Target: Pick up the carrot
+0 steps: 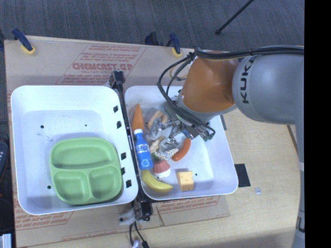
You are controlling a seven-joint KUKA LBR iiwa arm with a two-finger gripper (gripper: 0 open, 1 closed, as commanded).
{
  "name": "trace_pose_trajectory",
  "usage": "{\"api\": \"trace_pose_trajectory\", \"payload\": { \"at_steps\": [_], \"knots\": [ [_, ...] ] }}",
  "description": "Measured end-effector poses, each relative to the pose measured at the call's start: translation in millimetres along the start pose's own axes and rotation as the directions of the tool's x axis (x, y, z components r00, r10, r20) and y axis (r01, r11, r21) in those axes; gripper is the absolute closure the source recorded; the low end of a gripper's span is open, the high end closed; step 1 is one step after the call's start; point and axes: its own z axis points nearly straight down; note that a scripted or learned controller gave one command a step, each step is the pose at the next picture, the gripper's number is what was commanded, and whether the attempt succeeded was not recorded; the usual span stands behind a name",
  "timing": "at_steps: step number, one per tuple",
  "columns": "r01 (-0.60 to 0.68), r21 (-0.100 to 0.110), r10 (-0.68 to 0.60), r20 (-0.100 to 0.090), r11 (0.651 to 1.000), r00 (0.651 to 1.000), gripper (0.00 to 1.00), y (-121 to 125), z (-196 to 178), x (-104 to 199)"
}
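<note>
The long orange carrot (137,119) lies untouched along the left wall of the right-hand white bin (223,161); the gripper (168,133) hovers nearby over clutter, its state unclear, grasp pending.

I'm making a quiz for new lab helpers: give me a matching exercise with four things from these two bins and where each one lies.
Things:
1. carrot
2. green tray
3. banana
4. cheese cube

Places:
A. left bin
B. near edge of the right bin, just right of the banana
C. right bin, along its left wall, far end
D. right bin, near left corner, below the blue bottle

Pairs: 1-C, 2-A, 3-D, 4-B
</note>
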Motion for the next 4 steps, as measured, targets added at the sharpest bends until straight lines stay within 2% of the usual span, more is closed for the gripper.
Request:
{"api": "trace_pose_trajectory", "payload": {
  "at_steps": [1, 2, 3, 4],
  "knots": [
    [-0.376, -0.006, 0.376, 0.001, 0.927, 0.927, 1.0, -3.8, 24.7, -17.2],
    [-0.574, -0.008, 0.574, 0.002, 0.819, 0.819, 1.0, 83.0, -71.5, -107.7],
    [-0.254, -0.005, 0.254, -0.006, 0.967, 0.967, 1.0, 82.0, -67.2, -73.8],
    [-0.254, -0.005, 0.254, -0.006, 0.967, 0.967, 0.0, 82.1, -67.3, -74.0]
  ]
}}
